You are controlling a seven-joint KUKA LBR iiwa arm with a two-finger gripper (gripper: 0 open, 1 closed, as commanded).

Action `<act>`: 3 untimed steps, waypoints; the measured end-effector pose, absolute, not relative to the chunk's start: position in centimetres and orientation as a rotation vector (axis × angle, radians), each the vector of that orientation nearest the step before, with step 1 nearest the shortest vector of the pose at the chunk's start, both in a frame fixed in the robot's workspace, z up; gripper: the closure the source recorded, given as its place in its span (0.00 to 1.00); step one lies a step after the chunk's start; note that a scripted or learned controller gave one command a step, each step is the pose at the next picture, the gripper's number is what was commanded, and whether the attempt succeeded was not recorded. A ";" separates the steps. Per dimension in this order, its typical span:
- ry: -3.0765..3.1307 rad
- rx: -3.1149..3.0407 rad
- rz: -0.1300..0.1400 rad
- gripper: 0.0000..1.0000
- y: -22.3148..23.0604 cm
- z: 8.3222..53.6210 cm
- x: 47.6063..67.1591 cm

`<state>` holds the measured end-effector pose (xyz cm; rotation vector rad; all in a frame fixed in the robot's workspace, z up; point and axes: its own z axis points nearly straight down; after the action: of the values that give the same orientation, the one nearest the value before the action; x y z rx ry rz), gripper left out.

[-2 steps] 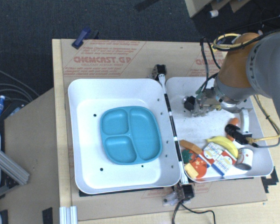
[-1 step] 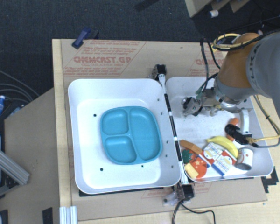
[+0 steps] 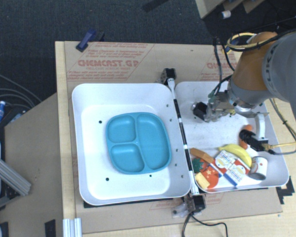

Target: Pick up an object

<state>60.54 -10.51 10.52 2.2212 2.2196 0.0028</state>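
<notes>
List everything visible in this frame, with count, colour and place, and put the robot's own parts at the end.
bins: two, white, side by side on the bench
divided plate: one, light blue, middle of the left bin
banana: one, yellow, near end of the right bin
small packet: one, white with red and blue, beside the banana
flat toy: one, red and orange, near-left corner of the right bin
clip: one, blue, on the bench beyond the left bin
arm: one, grey with an orange band, over the right bin
hand: one, dark, low over the far part of the right bin
</notes>
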 end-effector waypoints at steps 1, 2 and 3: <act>2.220 2.222 0.002 0.00 -10.5 10.5 60.5; 2.222 2.220 0.001 0.00 -9.3 8.5 66.7; 2.221 2.218 0.001 1.00 -9.3 9.5 66.7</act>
<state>66.73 -9.29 9.54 2.2180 2.2208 0.0010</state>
